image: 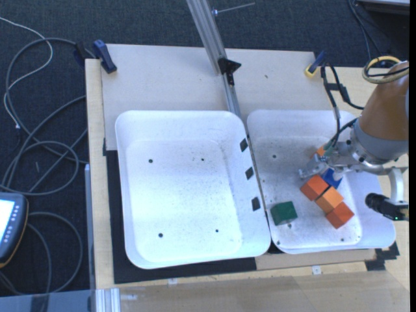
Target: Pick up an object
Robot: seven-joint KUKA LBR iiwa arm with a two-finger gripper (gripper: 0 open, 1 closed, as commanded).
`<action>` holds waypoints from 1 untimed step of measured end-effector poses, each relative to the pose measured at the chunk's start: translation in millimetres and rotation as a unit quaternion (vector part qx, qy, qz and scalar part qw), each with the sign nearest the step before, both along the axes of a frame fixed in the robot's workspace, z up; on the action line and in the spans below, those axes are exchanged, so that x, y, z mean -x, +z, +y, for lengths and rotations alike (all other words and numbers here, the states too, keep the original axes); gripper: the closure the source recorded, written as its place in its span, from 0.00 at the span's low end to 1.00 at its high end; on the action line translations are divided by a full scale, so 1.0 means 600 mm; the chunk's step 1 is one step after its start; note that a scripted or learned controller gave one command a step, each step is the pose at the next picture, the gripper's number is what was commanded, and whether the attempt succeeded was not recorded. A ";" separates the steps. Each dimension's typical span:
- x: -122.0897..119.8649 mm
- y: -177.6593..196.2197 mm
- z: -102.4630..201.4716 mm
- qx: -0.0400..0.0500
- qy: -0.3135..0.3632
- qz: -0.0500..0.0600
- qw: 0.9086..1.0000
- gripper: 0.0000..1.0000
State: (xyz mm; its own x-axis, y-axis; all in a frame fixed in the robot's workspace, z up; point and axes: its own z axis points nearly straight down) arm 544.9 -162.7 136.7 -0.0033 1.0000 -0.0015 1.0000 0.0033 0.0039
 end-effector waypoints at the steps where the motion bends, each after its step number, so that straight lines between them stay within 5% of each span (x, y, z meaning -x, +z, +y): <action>1: 0.002 -0.005 -0.002 0.001 -0.001 -0.001 1.000 0.00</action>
State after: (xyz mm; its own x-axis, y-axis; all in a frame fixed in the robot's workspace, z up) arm 543.7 -163.7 133.7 -0.0023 1.0000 -0.0026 1.0000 0.0023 0.0052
